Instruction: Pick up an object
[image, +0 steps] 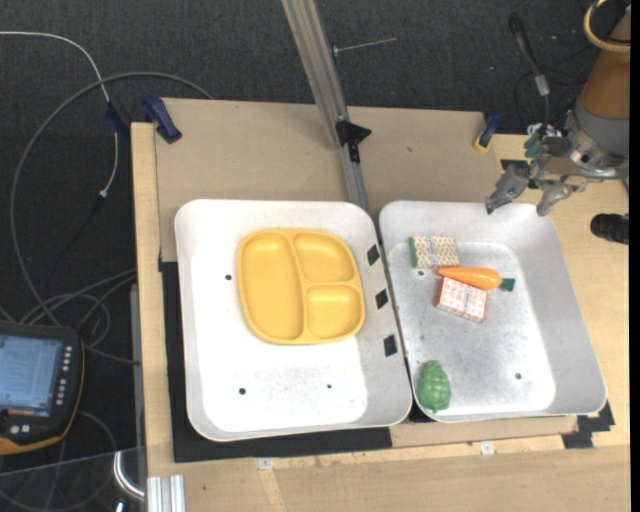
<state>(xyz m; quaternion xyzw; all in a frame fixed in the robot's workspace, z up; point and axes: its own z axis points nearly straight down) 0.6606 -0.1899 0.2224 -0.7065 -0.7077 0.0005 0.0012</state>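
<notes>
Above the right bin's rim at about one o'clock, the gripper hangs with its fingers spread apart and nothing between them. Near that bin's centre lies a toy carrot, touching a red-checked packet at its six o'clock and a patterned box at its ten o'clock. A green lump sits toward seven o'clock. A yellow divided tray rests in the left bin.

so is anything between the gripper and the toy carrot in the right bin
Nothing visible. The gripper hangs open above the far rim of the right bin; the carrot lies nearer, on a red-checked packet, its top clear.
</notes>
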